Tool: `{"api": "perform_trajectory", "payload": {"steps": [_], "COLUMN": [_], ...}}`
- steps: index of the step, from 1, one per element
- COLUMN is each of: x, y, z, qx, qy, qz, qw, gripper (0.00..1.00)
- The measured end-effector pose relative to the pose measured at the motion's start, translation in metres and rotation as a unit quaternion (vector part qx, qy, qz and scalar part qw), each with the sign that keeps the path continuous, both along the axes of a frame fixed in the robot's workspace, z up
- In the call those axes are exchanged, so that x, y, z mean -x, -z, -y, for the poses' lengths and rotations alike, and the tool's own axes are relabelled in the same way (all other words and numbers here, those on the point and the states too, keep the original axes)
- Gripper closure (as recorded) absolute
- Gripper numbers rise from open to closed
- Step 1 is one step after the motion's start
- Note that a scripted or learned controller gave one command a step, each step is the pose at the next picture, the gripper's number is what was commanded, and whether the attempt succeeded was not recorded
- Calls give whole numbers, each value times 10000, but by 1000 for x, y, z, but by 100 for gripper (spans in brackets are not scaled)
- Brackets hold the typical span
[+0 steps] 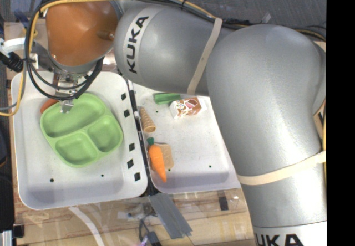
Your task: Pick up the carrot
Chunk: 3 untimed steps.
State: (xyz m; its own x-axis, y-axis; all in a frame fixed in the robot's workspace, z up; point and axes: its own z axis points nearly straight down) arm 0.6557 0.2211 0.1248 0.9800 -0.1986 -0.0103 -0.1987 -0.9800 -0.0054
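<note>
**Carrot in the right bin, hand over the left bin**

The carrot (158, 163) is seen lying in the right bin (219, 153), close to that bin's near left corner and just beside the divider between the two bins. Its green top points toward the far side and its orange tip toward the near rim. It is resting partly against a small tan block (166, 155) that lies just to its right.

Farther back along the same left wall, a ridged, cone-shaped tan item (147, 120) is seen. A small green piece (165, 97) lies near the far edge of the right bin, and a packet with a printed wrapper (187, 107) sits just beside it.

The left bin (33, 184) is occupied by a green divided plate (82, 128) with three compartments. A reddish object (49, 104) is partly visible at the plate's far left edge; what it is cannot be told.

The hand (66, 101) is positioned over the left bin, at the far edge of the green plate, well apart from the carrot. It is largely hidden beneath the orange band (77, 29) and black cables (39, 81), so whether it is released or clenched cannot be told. Nothing is seen held in it.

The grey arm (249, 101) is stretched across the right bin's far side, and the wooden counter (111, 220) is visible in front of the bins.
</note>
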Motion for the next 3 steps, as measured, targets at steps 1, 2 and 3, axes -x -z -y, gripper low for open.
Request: {"api": "perform_trajectory", "payload": {"steps": [1, 2, 3], "x": [0, 25, 34], "y": [-10, 35, 21], "z": [-1, 4, 6], "qx": [-15, 39, 43], "qy": [7, -5, 232], "qz": [-5, 8, 15], "qw": [10000, 10000, 9997], "gripper": [100, 100, 100]}}
